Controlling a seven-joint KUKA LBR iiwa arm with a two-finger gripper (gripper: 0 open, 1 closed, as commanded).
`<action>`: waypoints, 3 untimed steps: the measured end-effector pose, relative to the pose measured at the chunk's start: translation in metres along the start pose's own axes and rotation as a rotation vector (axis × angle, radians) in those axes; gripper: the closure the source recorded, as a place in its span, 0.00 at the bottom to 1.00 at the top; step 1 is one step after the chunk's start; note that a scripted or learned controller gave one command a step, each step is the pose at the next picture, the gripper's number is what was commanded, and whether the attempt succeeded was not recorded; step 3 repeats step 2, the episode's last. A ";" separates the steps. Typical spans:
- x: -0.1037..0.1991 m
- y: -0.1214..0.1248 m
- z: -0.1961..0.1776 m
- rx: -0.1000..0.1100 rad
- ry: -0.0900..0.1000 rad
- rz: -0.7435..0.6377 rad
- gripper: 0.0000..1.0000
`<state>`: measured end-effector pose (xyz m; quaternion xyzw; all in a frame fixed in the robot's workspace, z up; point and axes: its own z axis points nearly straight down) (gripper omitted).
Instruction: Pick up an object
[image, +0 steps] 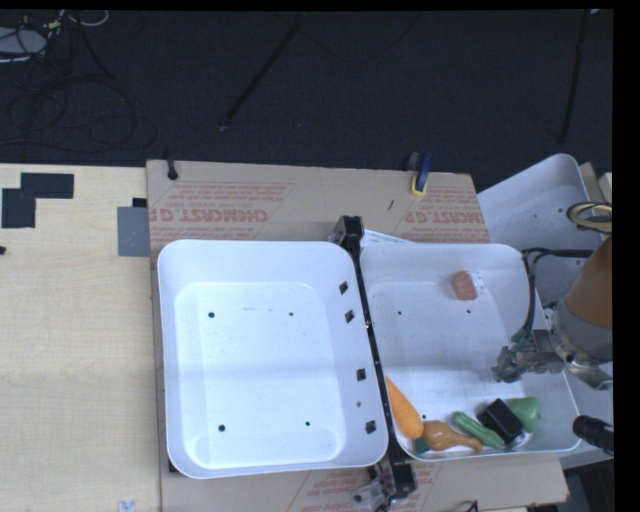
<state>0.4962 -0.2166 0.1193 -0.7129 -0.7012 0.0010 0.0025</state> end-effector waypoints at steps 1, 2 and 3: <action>-0.001 0.000 -0.009 0.000 0.000 0.004 1.00; -0.002 -0.001 -0.019 0.001 0.000 0.006 1.00; -0.002 -0.001 -0.019 0.001 0.000 0.006 1.00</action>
